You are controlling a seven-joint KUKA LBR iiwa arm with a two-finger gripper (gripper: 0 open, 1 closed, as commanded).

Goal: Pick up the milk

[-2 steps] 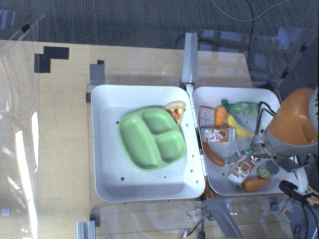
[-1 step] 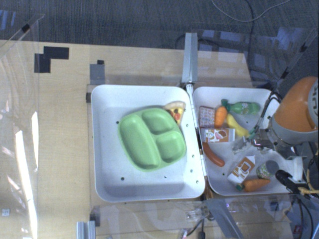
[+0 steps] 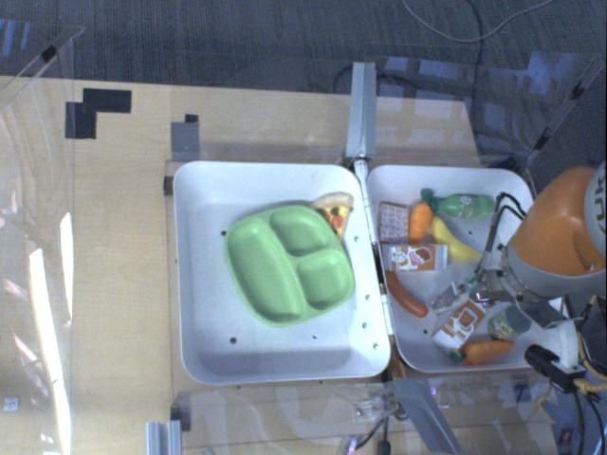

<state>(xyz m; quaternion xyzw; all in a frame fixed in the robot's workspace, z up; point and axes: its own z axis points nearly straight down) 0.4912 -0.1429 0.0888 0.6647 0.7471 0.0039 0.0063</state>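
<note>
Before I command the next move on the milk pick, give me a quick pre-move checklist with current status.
1. Milk carton located in the right bin: ok.
2. Carton clear of neighbours: not ok; the sausage lies just below it and the banana sits close by.
3. Gripper over the milk: not ok; it sits nearer the brown carton.
4. Finger opening: cannot tell.
5. Anything held: cannot tell.
6. Green tray out of the path, in the left bin: ok.

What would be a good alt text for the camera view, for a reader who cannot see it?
A robot arm reaches from the right over the right white bin, which holds toy food: two small cartons, carrots, a hot dog, a banana and a green bottle. The left bin holds a green divided tray and a pizza slice.
</note>
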